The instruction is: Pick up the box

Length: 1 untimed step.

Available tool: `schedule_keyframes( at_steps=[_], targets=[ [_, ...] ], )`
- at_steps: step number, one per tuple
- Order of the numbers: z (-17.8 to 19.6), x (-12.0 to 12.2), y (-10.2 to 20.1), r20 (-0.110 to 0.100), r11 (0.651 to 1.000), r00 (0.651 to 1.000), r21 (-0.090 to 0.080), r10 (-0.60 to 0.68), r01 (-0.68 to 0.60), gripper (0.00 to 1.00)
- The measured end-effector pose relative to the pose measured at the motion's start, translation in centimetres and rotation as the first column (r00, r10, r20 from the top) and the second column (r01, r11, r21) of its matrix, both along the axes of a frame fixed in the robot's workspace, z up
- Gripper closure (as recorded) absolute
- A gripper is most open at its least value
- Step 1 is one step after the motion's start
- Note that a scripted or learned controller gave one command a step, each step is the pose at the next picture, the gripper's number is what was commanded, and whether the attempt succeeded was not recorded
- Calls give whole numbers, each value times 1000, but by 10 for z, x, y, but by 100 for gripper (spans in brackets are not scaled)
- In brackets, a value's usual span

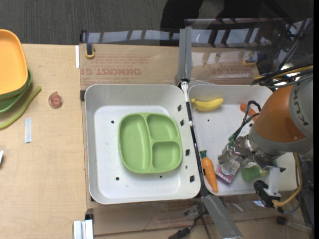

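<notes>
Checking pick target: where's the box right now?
The box lies in the right bin, near its front edge, just right of the carrot and directly under the gripper.

The arm (284, 121) hides much of the right bin (219, 121) — the end effector (234, 153) too cluttered to read.

A grey arm (304, 91) with an orange band (281, 118), black cables and metallic wrist hardware.
</notes>
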State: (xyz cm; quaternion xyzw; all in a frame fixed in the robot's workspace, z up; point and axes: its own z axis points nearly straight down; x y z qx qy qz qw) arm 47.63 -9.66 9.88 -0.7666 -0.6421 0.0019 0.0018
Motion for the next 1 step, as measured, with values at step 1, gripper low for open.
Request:
schedule_keyframes(
  at_steps=[1],
  targets=[
    [92, 31, 49, 2, 1000, 1000, -2, 20, -20, 100]
  ],
)
